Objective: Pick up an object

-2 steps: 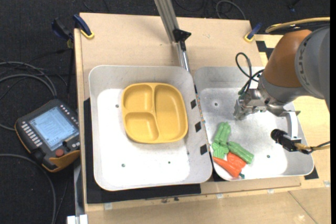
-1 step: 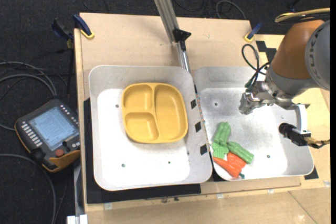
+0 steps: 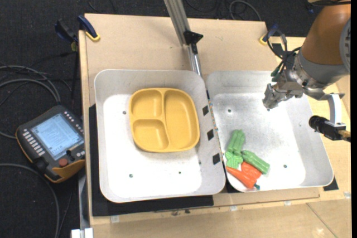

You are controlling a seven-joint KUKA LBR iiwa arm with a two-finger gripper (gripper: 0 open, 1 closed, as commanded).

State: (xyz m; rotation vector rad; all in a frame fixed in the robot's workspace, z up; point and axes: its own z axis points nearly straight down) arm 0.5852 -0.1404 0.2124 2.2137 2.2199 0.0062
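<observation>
Overhead, the gripper (image 3: pixel 270 102) hung above the upper part of the right bin (image 3: pixel 312 136), near its far rim, with the arm (image 3: pixel 326 44) reaching in from the right; whether the claw was released or clenched could not be told, and nothing showed beneath it but bare bin floor. The toys (image 3: pixel 245 160), green pieces heaped with an orange one, lay in that bin's near left corner, close against the wall shared with the left bin (image 3: pixel 111 136) and just inside the near rim, well apart from the gripper. Most of the right bin's floor lay bare between them and to the right. A yellow tray (image 3: pixel 165 120) with three compartments sat in the upper middle of the left bin, open floor around it.
</observation>
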